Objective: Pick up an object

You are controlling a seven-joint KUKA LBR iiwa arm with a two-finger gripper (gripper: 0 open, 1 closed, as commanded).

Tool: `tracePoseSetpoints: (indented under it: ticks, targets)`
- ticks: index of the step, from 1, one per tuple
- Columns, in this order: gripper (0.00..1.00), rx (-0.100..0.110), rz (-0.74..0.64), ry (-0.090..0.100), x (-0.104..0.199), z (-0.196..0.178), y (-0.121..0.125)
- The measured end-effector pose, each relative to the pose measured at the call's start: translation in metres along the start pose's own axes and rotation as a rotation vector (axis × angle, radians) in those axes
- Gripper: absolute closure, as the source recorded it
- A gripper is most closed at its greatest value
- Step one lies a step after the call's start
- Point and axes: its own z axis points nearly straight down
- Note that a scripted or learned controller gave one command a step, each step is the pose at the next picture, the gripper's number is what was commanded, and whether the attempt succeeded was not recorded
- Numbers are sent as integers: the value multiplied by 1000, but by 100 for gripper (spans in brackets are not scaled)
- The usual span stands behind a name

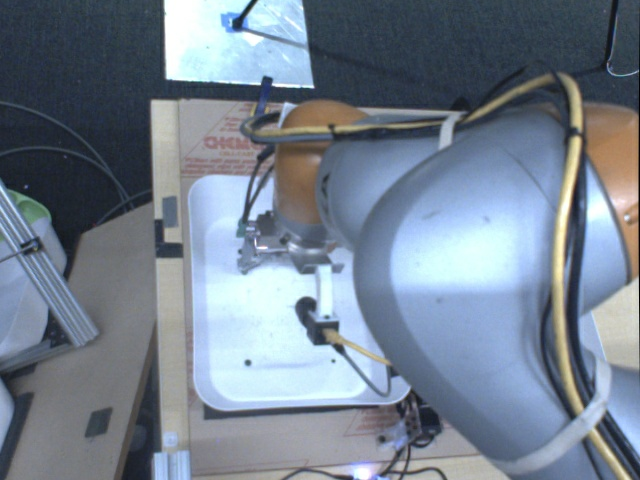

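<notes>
where the white bin (215, 298) lies open under the arm (480, 268), no loose object can be made out on its floor, just a couple of dark specks near the front wall. the end effector (262, 251) hangs low over the bin's middle, metal parts at its tip; whether it is released or clenched cannot be told from this angle. a yellow cable (360, 353) trails from a small black fitting (318, 320) just beside it. cardboard (215, 138) lines the bench behind the bin.
</notes>
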Motion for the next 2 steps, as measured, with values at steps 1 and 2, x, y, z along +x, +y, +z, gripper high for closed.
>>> tracePoseSetpoints:
  ticks: [1, 2]
  targets:
    - [0, 2, 12, -6, -83, 0, 37]
    - [0, -7, 9, -3, -120, -107, 45]
